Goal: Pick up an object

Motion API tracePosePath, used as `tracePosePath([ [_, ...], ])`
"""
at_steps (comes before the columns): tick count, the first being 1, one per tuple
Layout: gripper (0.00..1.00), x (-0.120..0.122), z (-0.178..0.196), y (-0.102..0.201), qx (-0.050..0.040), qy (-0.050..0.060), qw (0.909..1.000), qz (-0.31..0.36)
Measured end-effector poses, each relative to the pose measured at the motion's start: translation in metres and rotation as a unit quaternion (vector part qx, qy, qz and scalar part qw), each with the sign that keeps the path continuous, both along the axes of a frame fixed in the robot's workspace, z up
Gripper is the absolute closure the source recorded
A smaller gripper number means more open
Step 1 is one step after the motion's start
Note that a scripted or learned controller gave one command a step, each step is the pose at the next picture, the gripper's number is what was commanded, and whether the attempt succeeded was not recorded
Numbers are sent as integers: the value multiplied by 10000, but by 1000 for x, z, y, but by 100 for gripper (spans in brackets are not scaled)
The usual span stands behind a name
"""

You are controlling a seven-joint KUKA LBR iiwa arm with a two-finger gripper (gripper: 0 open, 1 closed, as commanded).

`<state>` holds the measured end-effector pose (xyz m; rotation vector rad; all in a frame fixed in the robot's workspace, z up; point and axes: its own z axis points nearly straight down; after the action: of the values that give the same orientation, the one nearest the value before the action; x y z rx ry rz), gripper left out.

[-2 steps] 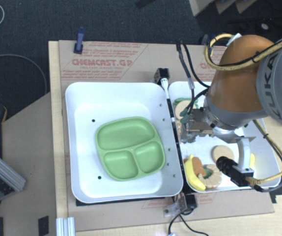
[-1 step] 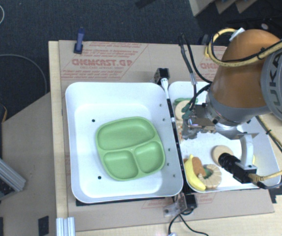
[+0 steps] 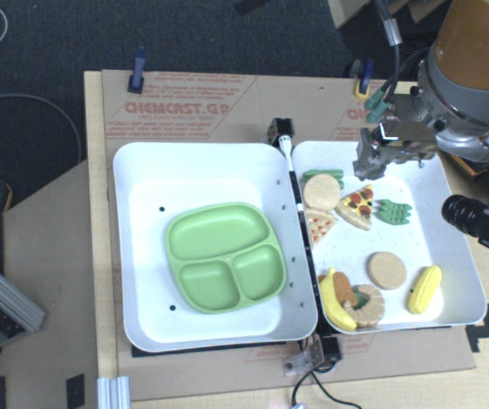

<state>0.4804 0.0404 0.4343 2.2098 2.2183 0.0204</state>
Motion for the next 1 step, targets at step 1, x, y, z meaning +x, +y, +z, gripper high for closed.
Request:
tracePosePath([
  [1, 100, -4, -214, -66, -12, 160, 9999, -56],
])
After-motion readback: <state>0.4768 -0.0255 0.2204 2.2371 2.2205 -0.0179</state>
